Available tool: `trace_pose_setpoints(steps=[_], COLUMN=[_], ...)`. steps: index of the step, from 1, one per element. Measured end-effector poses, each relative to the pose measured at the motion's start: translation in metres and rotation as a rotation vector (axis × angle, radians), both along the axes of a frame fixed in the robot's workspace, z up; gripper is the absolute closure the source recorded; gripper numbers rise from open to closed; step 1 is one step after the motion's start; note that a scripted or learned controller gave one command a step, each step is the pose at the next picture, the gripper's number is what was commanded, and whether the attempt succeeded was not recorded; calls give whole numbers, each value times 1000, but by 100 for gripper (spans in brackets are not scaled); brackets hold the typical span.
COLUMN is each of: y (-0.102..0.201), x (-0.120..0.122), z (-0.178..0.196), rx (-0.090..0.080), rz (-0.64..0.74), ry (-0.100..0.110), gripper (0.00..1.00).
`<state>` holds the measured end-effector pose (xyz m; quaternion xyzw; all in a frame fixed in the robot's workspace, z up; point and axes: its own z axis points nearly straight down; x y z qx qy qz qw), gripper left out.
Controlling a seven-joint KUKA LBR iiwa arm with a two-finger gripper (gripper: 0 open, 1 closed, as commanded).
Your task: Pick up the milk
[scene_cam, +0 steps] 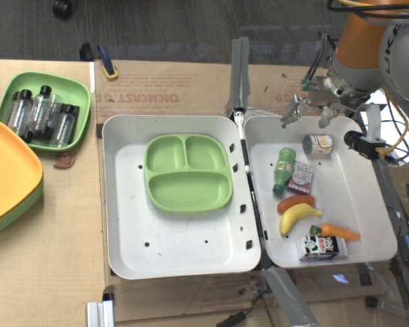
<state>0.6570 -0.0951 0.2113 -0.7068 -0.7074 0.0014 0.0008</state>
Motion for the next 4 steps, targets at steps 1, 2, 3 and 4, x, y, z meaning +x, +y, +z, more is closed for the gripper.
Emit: trace_pose_setpoints(steps=[1, 2, 3, 4], y=[-64, -47, -82, -79], x=[-56, -130, -87, -57], z=[-121, -120, -120, -120], rx=[0, 1, 1, 0], rz=[-142, -111, -35, -4], ry=[-1, 0, -2, -3], gripper=[0, 0, 0, 0])
